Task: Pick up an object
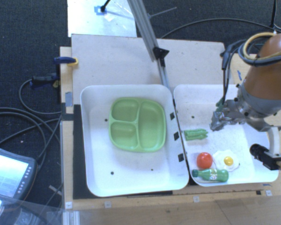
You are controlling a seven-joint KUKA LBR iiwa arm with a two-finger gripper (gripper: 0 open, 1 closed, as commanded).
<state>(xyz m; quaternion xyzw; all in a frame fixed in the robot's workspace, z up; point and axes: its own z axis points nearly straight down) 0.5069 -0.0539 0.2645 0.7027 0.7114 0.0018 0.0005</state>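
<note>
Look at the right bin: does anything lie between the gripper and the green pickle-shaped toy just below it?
Nothing visible does. The gripper hangs over the right bin, and the green toy lies just below and to its left in the picture, with bare bin floor between them. The tomato, fried egg and green bottle lie nearer the front rim.

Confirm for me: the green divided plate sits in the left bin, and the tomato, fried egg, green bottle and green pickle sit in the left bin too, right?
Not quite. The camera view shows the green divided plate in the left bin, but the tomato, fried egg, green bottle and green pickle lie in the right bin.
</note>
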